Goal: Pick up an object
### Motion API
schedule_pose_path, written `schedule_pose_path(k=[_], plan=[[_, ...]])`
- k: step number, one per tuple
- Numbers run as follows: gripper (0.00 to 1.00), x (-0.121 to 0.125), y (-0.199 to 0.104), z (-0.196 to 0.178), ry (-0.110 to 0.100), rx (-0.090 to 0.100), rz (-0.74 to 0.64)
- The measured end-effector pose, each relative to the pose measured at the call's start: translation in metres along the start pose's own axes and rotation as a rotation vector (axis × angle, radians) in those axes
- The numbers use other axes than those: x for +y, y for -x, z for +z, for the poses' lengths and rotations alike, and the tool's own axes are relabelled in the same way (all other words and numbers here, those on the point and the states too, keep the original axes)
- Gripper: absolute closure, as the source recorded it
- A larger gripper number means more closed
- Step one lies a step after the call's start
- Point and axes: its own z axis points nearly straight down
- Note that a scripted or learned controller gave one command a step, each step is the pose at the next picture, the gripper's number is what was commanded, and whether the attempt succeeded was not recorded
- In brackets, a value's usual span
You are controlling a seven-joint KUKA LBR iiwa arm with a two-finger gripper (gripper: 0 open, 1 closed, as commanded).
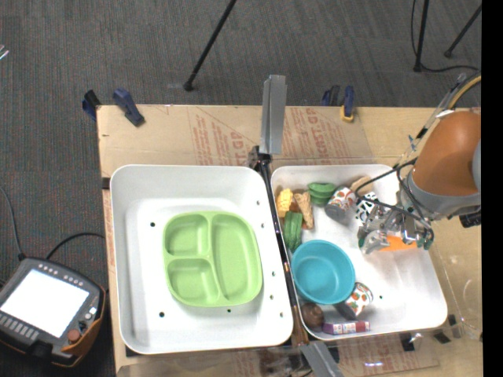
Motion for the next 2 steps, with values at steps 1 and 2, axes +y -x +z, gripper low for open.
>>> schedule_pose_path(k=[1,2], plan=[[0.0,-0.001,0.0,0.0,-0.002,0.0,-0.001],[0.0,-0.016,-0.068,0.0,-0.003,0.001,-0.145]])
